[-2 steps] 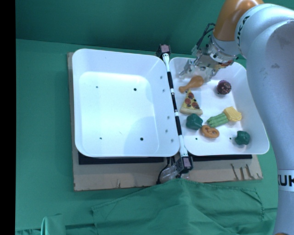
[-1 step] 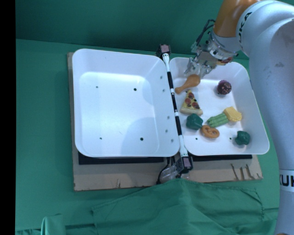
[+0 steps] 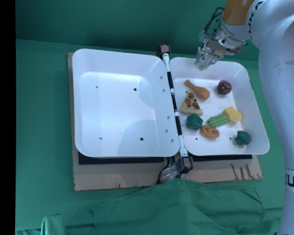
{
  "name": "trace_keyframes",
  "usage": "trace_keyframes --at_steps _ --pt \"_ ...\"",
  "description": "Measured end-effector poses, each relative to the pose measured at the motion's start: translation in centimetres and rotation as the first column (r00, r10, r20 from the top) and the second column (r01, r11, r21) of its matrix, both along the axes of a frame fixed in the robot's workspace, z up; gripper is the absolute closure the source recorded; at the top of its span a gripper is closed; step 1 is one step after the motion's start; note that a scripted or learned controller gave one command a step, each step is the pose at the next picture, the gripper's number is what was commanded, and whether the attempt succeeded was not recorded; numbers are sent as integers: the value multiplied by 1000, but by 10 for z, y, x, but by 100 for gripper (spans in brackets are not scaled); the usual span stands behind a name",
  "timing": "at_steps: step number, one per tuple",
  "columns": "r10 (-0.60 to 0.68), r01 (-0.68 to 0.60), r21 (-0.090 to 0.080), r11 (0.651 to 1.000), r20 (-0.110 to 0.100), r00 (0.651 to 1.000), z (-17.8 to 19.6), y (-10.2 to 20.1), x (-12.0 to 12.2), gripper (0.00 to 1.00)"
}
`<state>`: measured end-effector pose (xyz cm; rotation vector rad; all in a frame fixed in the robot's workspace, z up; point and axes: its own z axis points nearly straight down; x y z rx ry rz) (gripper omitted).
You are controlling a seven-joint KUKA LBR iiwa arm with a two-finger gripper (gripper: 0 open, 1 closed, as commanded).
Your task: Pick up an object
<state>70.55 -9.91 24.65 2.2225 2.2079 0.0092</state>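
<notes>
The tool [image 3: 203, 64] hangs over the far rim of the right bin [image 3: 257, 137], just beyond the toy chicken leg [image 3: 197, 89] — whether it is released or clenched I cannot tell, and nothing shows in its grip. The arm [image 3: 271, 46] comes in from the right, its orange band [image 3: 236, 9] above the wrist.

All the toys lie in the right bin. Taking the chicken leg as the mark: the dark red ball [image 3: 224, 86] lies to its right, well apart; the pizza slice [image 3: 191, 104] lies just in front of it, near the divider between the bins; the green pepper [image 3: 194, 121] sits in front of the pizza slice; the corn cob [image 3: 224, 117] lies in front and to the right; the pretzel [image 3: 210, 131] rests nearer the front; the broccoli [image 3: 242, 137] sits farthest off, at the front right corner.

The left bin [image 3: 92, 64] stands beside it on the table [image 3: 41, 114].
</notes>
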Motion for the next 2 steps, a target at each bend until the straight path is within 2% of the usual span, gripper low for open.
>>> trace_keyframes --at_steps 2 --pt "-1 1 -1 1000 4 1000 136 -4 9 100"
